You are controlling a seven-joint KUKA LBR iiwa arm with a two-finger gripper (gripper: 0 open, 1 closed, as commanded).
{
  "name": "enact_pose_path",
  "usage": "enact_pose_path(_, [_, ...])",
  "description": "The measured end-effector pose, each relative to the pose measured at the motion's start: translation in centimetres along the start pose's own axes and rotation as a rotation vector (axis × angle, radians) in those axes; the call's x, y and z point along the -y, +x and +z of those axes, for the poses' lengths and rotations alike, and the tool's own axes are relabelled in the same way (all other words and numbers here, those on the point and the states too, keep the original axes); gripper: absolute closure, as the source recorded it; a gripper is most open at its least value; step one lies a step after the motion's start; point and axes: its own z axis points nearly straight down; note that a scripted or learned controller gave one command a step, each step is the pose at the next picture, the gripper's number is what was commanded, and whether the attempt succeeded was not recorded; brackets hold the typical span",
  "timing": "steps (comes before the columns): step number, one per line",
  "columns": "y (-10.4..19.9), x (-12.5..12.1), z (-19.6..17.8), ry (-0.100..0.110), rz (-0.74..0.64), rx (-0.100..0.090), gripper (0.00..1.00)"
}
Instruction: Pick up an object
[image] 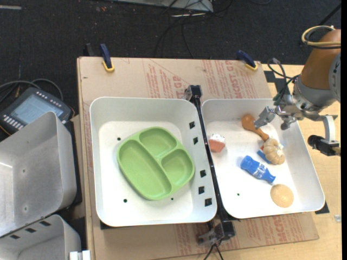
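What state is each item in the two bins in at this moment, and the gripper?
green divided plate: lying flat in the left bin, nothing on it.
brown wooden spoon: lying in the right bin, by the gripper.
small red and white piece: resting near the right bin's left wall.
blue bottle: on its side.
beige lumpy toy: resting, touching the bottle's end.
tan ball: resting free.
gripper: above the right bin, holding nothing.

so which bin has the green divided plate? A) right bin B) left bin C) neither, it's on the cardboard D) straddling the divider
B: the green divided plate lies flat inside the left bin, alone there; the blue bottle and the other small items sit in the right bin.
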Motion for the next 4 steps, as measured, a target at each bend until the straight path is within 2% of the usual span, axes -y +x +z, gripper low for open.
enact_pose_path(1, [0.1, 0.0, 5.0, 0.000, -0.003, 0.000, 0.00])
enact_pose_path(2, [0.1, -0.1, 3.6, -0.004, -0.005, 0.002, 1.00])
enact_pose_path(3, [0.1, 0.8, -1.9, -0.006, 0.001, 0.001, 1.00])
enact_pose_path(4, [-0.1, 0.3, -6.3, -0.007, -0.002, 0.002, 1.00])
